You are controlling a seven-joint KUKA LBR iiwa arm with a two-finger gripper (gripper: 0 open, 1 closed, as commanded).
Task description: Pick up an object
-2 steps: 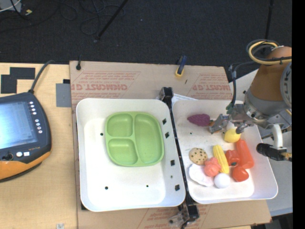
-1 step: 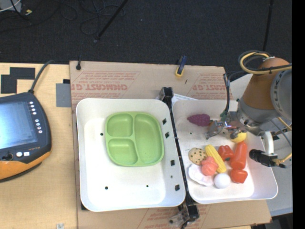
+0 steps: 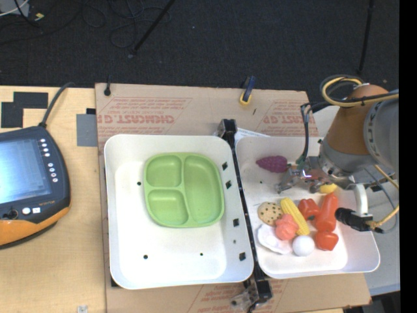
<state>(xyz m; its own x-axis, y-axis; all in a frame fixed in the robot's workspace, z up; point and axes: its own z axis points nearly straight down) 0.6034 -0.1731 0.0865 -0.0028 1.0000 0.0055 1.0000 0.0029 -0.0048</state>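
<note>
Gripper [image 3: 296, 178] hangs low in the right bin [image 3: 365, 261], near its back half — whether it is spread or closed, I cannot tell. Purple toy [image 3: 272, 163] lies just beside it toward the divider; corn cob [image 3: 294, 215] and cookie [image 3: 268, 212] lie nearer the front.

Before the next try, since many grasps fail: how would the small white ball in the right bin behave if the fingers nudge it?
The white ball looks round and smooth, so it would probably roll or slip away. It sits against the pink toy and the red piece, which may check it. It looks light for its size.
</note>
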